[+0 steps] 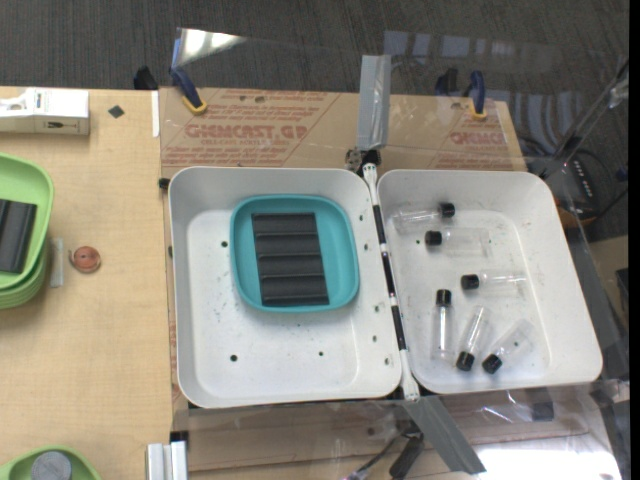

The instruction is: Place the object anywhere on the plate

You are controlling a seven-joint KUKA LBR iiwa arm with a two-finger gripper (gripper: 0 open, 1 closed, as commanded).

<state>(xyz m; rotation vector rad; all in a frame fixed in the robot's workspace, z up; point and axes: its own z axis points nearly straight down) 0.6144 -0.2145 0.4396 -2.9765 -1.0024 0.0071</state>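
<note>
Looking down on the bench, you cannot tell how the gripper stands. The task's objects, six clear vials with black caps, all lie in the right bin [548,218]. Two lie near the bin's far left part: one vial [424,216] with its cap to the right, and just below it a second vial [455,236] with its cap to the left. A third vial [498,284] lies near the middle, cap to the left. Three more sit towards the near side: one vial [442,323] with its cap away from you, a tilted vial [472,336] beside it, and another tilted vial [508,346] to its right, both with caps towards you.

The teal plate [345,258] rests in the left bin [200,288], well apart from the vials, and carries a dark ribbed insert [290,258]. Behind both bins you see a cardboard sheet [260,128]. On the bench's left edge sits a green tray [28,183], with a small brown disc [86,258] near it.
</note>
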